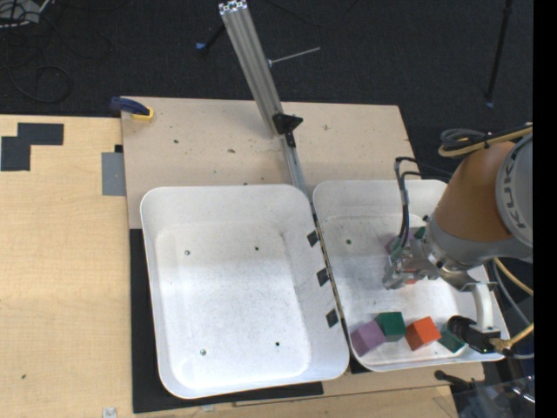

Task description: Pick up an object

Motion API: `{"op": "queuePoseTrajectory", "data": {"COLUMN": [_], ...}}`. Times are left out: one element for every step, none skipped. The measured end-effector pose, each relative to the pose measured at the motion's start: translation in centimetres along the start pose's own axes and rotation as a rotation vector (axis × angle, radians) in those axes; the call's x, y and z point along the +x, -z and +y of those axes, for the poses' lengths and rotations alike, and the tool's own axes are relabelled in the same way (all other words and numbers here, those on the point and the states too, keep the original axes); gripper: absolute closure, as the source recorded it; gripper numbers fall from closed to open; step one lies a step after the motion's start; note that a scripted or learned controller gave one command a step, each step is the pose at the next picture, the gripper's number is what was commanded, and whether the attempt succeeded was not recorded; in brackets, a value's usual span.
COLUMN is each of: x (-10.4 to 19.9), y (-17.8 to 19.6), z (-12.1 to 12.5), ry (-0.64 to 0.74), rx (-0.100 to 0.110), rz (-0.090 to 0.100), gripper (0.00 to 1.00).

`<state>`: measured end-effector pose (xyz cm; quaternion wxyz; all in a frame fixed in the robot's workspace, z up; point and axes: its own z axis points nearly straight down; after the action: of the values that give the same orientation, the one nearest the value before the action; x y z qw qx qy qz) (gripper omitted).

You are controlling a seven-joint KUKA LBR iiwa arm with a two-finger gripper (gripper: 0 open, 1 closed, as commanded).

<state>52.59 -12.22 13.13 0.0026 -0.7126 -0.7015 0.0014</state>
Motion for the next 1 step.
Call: {"op": "queuePoseTrajectory", "data": {"x": [0.52], "y": [5.04], "z": [-0.76], "ry": [0.011], "rx": [-0.007], "rz": [-0.001], "gripper": [1.00]}}
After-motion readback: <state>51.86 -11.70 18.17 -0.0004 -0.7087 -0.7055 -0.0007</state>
